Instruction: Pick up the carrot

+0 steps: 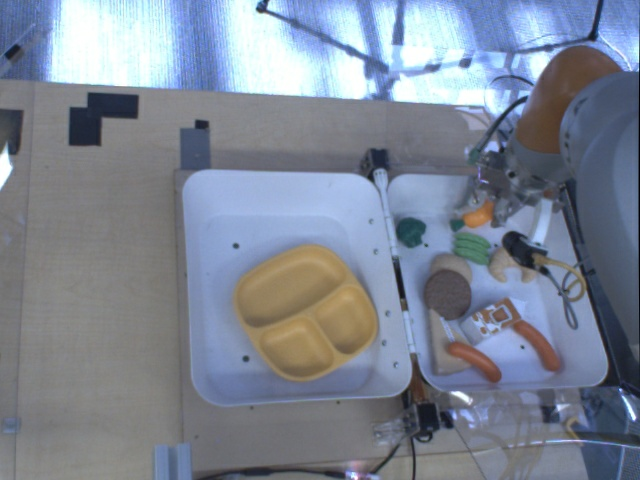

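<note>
The carrot (pixel 479 214) is a small orange piece with a green top, lying near the back of the right bin (pixel 585 368). My gripper (pixel 499 198) hangs directly over it, at its right end, touching or nearly touching it. The wrist hides the place where they meet. The arm's orange band (pixel 560 93) rises behind the gripper at the top right.
Close to the carrot lie a green pod-like toy (pixel 472 247), a dark green broccoli (pixel 410 231) and a pale toy (pixel 505 259). Nearer the front are a brown round disc (pixel 447 294), a small carton (pixel 495 320) and two sausages (pixel 473 360). A yellow divided plate (pixel 305 311) sits in the left bin (pixel 215 268).
</note>
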### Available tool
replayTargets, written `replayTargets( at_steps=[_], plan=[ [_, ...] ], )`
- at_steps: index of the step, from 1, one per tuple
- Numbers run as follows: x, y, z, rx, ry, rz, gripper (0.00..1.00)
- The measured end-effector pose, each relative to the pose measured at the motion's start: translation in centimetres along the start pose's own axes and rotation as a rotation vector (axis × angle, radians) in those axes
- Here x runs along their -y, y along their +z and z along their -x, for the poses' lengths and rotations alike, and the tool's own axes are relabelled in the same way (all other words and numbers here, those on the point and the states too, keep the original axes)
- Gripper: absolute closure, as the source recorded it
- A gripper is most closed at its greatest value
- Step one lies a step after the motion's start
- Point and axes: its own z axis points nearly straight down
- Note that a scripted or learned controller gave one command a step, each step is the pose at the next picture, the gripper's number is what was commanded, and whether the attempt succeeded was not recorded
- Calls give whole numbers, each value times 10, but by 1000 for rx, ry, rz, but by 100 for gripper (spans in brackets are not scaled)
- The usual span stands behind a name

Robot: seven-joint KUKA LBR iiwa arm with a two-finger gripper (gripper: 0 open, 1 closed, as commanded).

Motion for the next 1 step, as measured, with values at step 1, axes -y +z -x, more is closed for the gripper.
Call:
replayTargets(
  at_steps=[1],
  plan=[
    [39, -90, -138, -11, 55, 7, 100]
  ],
)
